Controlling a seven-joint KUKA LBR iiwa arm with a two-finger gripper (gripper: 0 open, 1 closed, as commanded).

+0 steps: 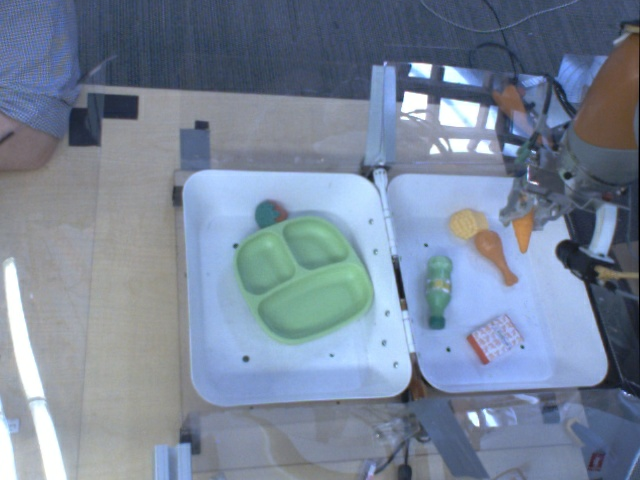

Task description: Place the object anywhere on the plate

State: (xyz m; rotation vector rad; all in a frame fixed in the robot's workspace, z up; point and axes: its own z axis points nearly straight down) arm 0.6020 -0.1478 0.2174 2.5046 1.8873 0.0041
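Hand point(527, 211) is over the right bin point(570, 363), near its top right corner, closed on an orange cone point(524, 232) that hangs point down. Just left: yellow piece point(463, 224), orange drumstick point(495, 254). Further out: green bottle point(438, 288), red box point(495, 338). Green plate point(303, 278) sits in the left bin point(215, 358), small ball point(270, 213) at its top edge.

Likely robotics lab or test cell. Light wooden bench point(120, 298) with two white bins point(215, 368) clamped in metal brackets point(380, 118), loose cable point(480, 8) trailing over grey carpet point(260, 28), toy items as props, grey-orange industrial arm point(605, 108) at right.
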